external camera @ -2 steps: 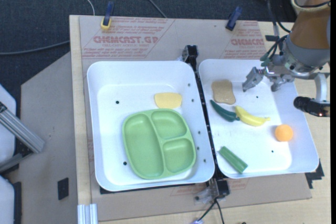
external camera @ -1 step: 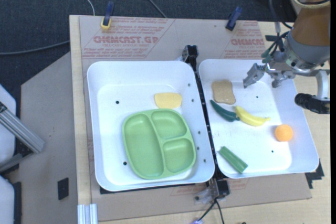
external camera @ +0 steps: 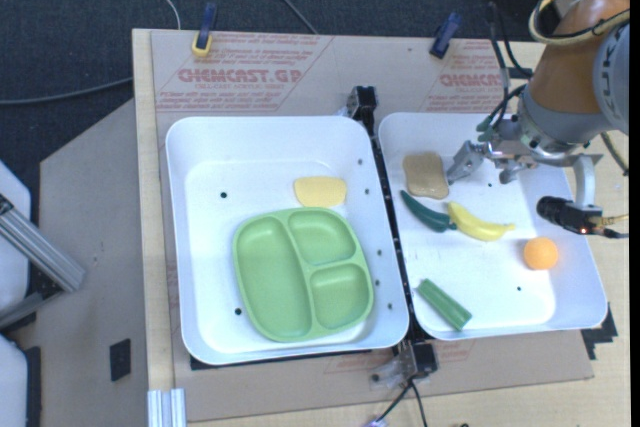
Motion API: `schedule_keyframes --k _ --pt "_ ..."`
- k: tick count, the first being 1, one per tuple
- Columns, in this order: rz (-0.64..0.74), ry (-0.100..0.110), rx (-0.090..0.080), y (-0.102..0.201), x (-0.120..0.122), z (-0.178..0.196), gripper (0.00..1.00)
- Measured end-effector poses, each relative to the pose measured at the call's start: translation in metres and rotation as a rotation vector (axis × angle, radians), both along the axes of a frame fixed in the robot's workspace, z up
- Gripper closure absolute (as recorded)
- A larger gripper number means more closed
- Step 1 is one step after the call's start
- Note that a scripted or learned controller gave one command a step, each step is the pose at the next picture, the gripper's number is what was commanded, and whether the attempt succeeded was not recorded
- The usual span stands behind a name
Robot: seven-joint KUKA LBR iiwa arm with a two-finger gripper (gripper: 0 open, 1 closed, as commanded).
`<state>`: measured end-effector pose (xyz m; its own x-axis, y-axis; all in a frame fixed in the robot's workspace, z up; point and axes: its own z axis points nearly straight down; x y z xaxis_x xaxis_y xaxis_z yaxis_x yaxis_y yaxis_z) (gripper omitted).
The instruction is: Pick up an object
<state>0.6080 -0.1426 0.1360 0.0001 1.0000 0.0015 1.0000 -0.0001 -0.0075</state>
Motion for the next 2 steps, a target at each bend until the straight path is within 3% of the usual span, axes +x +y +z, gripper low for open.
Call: schedule_keyframes --k 1,2 --pt "0.0 -0.012 -0.001 0.0 0.002 -0.046 0.0" --pt "0.0 -0.017 -0.001 0.001 0.004 -0.035 1.0"
